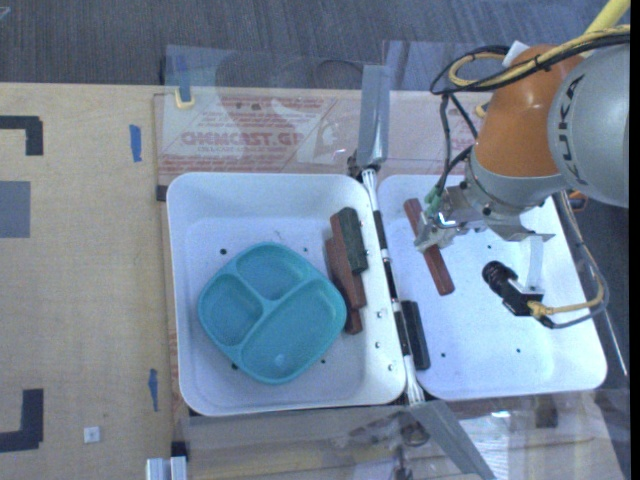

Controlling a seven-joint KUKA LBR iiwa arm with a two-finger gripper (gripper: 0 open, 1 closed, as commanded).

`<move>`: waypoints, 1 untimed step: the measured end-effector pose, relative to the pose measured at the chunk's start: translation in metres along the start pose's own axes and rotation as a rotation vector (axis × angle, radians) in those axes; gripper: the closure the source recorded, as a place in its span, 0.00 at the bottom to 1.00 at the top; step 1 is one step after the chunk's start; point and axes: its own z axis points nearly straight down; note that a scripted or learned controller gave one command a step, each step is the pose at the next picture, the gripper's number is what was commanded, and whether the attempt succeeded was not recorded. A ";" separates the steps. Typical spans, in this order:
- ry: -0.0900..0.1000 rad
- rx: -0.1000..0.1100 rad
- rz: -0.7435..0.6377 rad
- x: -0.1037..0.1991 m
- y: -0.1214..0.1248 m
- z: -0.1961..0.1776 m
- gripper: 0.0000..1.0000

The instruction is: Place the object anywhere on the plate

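Pick stage: gripper sat over the stick in the right bin.
Couldn't tell whether it was clenched or released, wrist blocked the view. Stick lay directly under it, slanted, not lifted as far as I could judge. Plate was well off to its left in the other bin, beside two dark bars. Next: confirm grasp, lift, carry left across the divider, drop on plate.

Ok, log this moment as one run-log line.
arm: over right bin | tool: above brown stick | plate: left bin, nothing on it | placement: not yet done
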 end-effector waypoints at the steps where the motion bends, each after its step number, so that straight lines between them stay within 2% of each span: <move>1: 0.001 0.004 0.057 0.078 -0.005 0.000 1.00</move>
